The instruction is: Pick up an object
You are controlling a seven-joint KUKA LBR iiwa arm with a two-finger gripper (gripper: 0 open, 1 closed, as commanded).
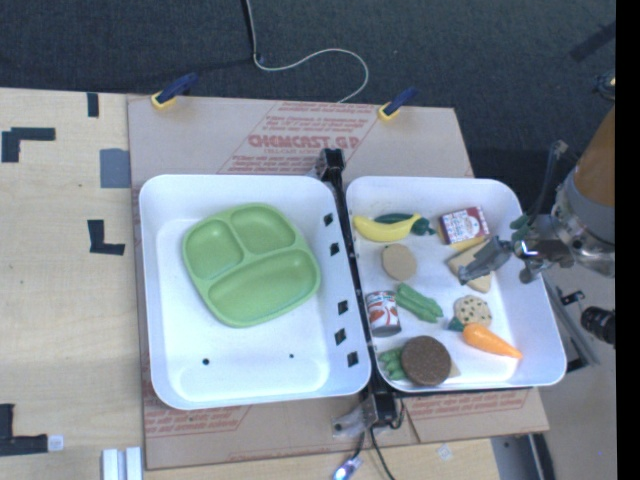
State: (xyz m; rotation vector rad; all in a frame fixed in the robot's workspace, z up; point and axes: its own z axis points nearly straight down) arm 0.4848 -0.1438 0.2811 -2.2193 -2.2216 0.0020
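The right bin (535, 313) holds several toy foods: a yellow banana (385, 228), a red box (463, 225), a tan round biscuit (399, 262), a green pod (418, 303), a small can (382, 312), a speckled cracker (472, 311), an orange carrot (490, 341) and a brown patty (426, 360). A pale yellow wedge (463, 264) lies near the bin's right side. My gripper (488, 259) reaches in from the right and hangs just over that wedge, partly covering it. Nothing is visibly lifted off the bin floor.
The left bin (160, 298) holds a green divided plate (252, 263). A black divider with clips (345, 278) runs between the bins. Both bins sit on a cardboard sheet (300, 138), and a white cable (300, 63) lies behind them.
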